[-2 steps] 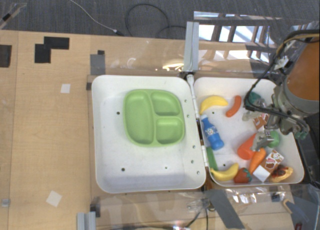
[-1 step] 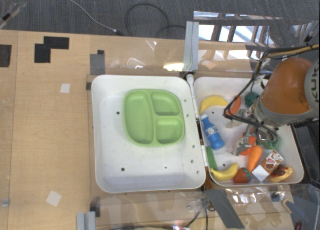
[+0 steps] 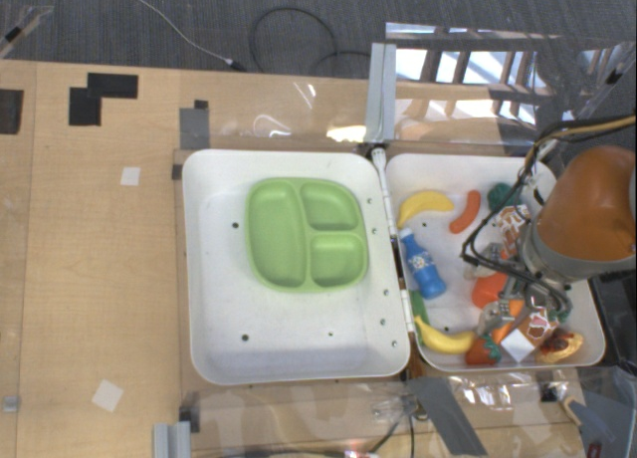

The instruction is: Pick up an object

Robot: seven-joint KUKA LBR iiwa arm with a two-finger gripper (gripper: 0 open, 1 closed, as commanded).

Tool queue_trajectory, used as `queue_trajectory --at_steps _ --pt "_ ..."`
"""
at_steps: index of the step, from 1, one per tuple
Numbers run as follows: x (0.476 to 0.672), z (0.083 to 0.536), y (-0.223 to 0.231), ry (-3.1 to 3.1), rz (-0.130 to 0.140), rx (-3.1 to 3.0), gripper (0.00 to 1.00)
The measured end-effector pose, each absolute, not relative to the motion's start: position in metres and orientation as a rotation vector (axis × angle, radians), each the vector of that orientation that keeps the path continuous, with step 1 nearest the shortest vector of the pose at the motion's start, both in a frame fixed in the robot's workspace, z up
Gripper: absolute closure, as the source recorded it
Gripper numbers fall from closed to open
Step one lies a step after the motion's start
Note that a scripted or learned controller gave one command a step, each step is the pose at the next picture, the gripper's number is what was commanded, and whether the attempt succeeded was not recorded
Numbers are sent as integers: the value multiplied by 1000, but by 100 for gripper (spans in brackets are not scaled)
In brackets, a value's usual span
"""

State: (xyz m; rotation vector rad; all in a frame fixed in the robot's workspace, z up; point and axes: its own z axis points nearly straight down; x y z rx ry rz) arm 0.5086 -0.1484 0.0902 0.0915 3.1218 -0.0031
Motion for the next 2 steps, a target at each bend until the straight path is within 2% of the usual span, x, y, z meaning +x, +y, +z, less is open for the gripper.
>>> queue_trajectory --at_steps 1,2 --pt "514 104 -147 3108 -8 79 100" --pt "513 103 -147 3109 -7 78 0"
